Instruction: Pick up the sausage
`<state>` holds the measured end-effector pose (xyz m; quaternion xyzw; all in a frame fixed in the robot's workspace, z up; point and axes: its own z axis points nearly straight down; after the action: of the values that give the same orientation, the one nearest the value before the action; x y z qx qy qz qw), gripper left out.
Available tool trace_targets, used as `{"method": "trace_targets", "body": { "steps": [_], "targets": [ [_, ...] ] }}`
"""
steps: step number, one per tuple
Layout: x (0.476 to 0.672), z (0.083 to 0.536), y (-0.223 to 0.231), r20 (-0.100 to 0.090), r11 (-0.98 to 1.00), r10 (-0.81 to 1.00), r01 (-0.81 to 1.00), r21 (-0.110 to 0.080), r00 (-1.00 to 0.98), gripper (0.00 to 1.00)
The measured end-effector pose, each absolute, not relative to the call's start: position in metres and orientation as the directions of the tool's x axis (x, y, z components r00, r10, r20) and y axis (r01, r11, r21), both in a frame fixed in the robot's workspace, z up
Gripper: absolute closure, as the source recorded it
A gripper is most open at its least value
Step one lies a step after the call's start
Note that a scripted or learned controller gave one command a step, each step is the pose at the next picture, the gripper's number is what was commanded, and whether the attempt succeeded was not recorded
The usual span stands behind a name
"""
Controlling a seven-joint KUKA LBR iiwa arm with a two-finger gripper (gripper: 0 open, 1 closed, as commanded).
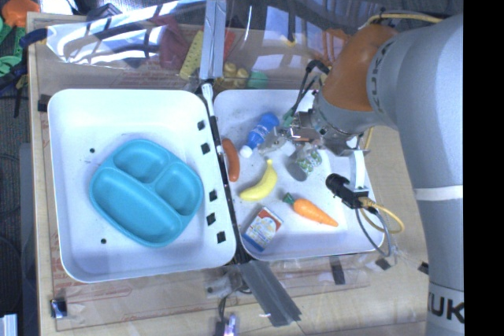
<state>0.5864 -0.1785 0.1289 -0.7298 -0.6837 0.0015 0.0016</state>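
The sausage point(231, 158), reddish-brown and slender, lies along the left wall of the right bin point(346, 244), next to the divider. My gripper point(293, 136) hangs over the middle of that bin, to the right of the sausage and well apart from it. Its metal fingers sit close to a blue and white bottle point(260, 131) and a small clear item point(307, 161). Nothing shows between the fingers.
In the right bin lie a yellow banana point(262, 183), a carrot point(312, 210) and a small carton point(262, 228). The left bin point(71, 122) holds a blue divided plate point(147, 190). A black cable plug point(344, 190) dangles over the bin's right side.
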Motion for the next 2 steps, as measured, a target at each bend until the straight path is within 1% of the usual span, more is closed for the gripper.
{"method": "trace_targets", "body": {
  "steps": [1,2],
  "targets": [
    [0.587,0.135,-0.179,0.0,-0.062,0.998,0.998,-0.009,0.062,1.0],
    [0.566,0.121,-0.126,0.004,0.174,0.985,0.985,-0.01,-0.174,1.0]
  ]
}}
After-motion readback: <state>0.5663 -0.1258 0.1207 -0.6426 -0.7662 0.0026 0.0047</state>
